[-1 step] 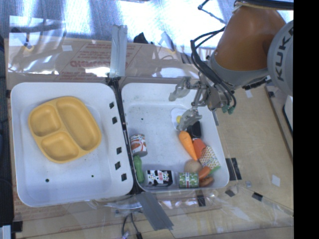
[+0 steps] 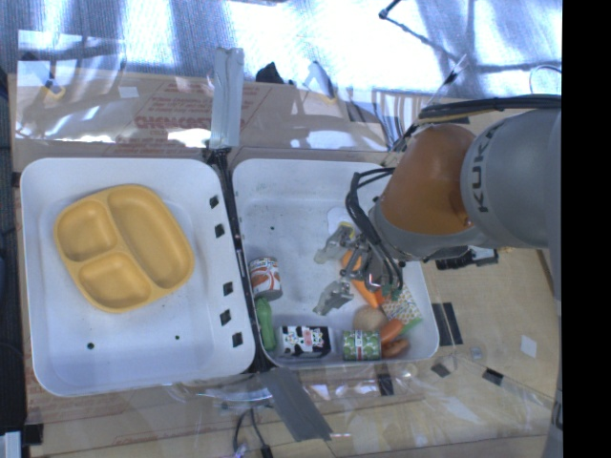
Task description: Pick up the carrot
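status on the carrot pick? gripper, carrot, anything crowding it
Gripper low in right bin, fingers spread, nothing between them. Carrot beside the wrist, not gripped. Crowded: potato, green can, small carton close by.

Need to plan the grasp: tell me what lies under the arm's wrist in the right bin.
Under the wrist, the pincer hangs over the right bin. An orange carrot pokes out beside it, with more food items nearby. The wrist covers the carrot's upper end.

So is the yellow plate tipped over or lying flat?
Lying flat. The yellow plate rests in the left bin with its three open compartments facing up.
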`<state>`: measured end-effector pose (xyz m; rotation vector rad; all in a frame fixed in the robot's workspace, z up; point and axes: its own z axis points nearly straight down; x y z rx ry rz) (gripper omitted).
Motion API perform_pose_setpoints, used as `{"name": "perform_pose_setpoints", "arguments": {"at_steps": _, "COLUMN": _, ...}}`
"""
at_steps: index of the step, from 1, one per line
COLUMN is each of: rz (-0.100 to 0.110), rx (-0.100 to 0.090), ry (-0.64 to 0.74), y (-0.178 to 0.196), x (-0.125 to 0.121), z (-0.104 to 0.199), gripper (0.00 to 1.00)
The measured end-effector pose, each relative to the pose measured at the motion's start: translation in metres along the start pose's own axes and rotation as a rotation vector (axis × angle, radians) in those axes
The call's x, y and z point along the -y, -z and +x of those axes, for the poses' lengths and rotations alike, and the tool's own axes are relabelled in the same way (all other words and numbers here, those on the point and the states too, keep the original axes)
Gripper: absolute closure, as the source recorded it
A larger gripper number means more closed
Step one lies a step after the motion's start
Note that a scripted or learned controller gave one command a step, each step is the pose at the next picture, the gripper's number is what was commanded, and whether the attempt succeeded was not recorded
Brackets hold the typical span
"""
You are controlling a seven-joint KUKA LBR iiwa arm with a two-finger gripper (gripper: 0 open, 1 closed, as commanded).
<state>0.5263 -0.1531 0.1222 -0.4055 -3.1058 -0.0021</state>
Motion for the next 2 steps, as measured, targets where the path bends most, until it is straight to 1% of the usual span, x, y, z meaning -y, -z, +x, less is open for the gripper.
{"name": "perform_pose_setpoints", "arguments": {"at_steps": 1, "rz": 0.0, "rx": 0.008, "ry": 0.01, "y": 0.014, "x": -0.003, "z": -0.003, "gripper": 1.0}}
{"name": "perform_pose_setpoints", "arguments": {"at_steps": 2, "rz": -0.001, "rx": 0.013, "ry": -0.199, "y": 0.053, "x": 0.029, "z": 0.013, "gripper": 1.0}}
